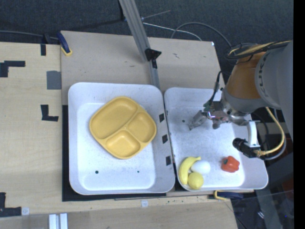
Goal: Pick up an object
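A yellow divided plate (123,127) lies in the left bin (81,175). In the right bin (183,101), near the front edge, a yellow banana (187,165), a white egg (202,167) and a yellow lemon (195,180) sit bunched together. A red pepper (230,164) sits to their right. My gripper (204,119) hangs over the middle of the right bin, behind these items and apart from them. One finger (195,121) points left and the other (215,124) is beside it, with nothing between them.
A grey metal pole (138,27) slants across the back of the bench, ending at the bins' rear edge. Cables (267,147) hang from the arm over the right bin's right rim. A blue and yellow clamp (65,44) sits at the bench's back left corner.
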`<action>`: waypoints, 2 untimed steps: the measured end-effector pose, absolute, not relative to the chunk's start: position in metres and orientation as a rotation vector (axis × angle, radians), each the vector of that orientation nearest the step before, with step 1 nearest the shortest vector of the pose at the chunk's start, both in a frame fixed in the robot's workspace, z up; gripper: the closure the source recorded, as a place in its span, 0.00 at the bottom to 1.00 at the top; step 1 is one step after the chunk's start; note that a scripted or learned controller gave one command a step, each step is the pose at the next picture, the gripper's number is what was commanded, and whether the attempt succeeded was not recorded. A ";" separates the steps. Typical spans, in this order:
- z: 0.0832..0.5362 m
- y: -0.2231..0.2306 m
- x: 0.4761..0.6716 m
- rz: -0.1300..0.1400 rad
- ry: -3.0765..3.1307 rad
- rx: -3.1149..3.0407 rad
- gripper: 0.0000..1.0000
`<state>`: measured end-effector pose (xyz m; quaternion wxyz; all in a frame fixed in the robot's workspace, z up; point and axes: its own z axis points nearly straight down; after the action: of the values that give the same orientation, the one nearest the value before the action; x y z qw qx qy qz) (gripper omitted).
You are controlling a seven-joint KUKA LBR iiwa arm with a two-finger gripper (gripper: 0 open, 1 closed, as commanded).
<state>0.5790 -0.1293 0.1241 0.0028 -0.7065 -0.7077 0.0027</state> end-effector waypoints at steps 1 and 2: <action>0.088 -0.129 0.579 0.002 -2.224 -2.220 0.00; 0.099 -0.128 0.579 0.002 -2.224 -2.218 1.00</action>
<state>0.5791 -0.1282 0.0990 0.0004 -0.7061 -0.7081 0.0006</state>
